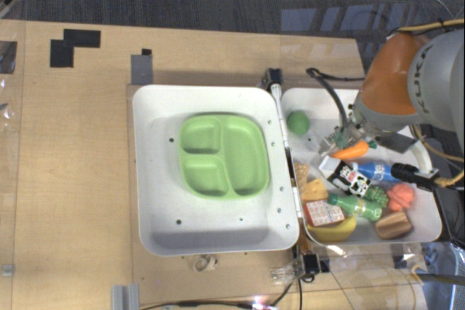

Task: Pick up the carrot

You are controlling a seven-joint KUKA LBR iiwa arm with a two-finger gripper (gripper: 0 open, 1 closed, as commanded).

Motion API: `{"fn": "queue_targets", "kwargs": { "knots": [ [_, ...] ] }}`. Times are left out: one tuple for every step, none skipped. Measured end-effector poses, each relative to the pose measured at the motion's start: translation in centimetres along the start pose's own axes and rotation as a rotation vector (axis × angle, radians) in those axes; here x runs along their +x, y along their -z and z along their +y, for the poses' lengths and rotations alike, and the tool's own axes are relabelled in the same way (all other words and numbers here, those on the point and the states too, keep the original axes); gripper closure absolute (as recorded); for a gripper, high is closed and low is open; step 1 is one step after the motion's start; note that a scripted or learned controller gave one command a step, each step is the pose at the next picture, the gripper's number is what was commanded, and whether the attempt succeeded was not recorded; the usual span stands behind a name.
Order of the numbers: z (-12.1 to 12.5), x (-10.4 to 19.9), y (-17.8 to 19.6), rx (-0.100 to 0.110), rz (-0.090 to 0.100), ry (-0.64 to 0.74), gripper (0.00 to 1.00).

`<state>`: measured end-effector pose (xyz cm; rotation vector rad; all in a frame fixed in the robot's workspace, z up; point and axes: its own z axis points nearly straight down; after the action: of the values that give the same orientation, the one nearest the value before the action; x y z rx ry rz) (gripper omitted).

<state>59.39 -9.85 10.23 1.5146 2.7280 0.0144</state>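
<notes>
while tapered, glossy orange carrot (352,151) lies slanted | jaws (338,141) touching | right bin (429,229)

Hidden and cut-off parts

The arm (414,80) runs off the right edge; it covers the right bin's (320,102) far corner.

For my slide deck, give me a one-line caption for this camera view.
Gripper at the carrot in the cluttered right bin; green divided plate in left bin.
</notes>
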Motion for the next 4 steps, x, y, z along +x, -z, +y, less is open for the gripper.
{"fn": "queue_targets", "kwargs": {
  "knots": [
    [0.0,0.0,0.0,0.001,0.000,0.000,0.00],
    [-2.9,0.0,-1.3,0.008,0.006,-0.074,0.00],
    [-2.5,-0.1,0.1,-0.002,-0.001,-0.068,1.00],
    [-2.5,-0.1,0.0,-0.001,0.000,-0.067,0.00]
  ]
}}
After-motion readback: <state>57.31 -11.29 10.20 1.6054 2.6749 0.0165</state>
